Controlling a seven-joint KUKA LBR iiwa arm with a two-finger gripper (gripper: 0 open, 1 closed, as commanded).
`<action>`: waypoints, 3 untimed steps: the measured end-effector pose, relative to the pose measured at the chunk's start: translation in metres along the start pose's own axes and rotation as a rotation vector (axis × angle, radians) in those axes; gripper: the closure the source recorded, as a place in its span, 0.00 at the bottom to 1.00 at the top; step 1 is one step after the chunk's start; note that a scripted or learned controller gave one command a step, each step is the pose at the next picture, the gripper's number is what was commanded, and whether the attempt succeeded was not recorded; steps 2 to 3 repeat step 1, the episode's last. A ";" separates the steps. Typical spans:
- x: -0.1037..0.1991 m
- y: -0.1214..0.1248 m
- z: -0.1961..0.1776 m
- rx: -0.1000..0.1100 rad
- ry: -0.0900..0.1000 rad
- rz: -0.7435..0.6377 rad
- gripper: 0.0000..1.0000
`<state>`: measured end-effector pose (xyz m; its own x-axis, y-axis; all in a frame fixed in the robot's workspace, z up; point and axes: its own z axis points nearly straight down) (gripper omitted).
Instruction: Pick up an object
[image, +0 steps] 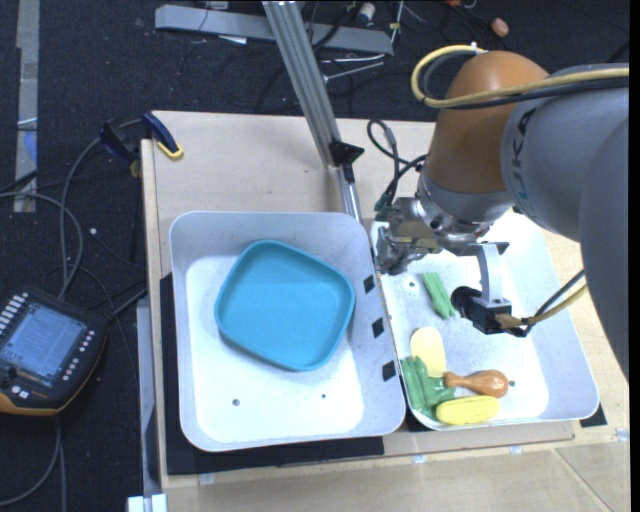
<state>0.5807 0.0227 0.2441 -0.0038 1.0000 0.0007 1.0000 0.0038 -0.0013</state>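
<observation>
Over the right bin (560, 300) the gripper (400, 250) hangs near its upper left corner, above a green bean pod (437, 295); I can't tell its grip. It looks mid-approach, nothing lifted; next it must descend onto the pod or the toy food (455, 395) heaped nearer the front.

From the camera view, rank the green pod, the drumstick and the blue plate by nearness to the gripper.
Gripper sits at the right bin's top left.
1. Green pod, just below it.
2. Blue plate, left bin.
3. Drumstick, near the right bin's bottom edge.
</observation>
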 end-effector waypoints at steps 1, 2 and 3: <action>0.056 0.012 0.006 0.000 0.000 -0.001 1.00; 0.056 0.012 0.006 0.000 0.000 -0.001 1.00; 0.056 0.012 0.006 0.000 0.000 -0.001 1.00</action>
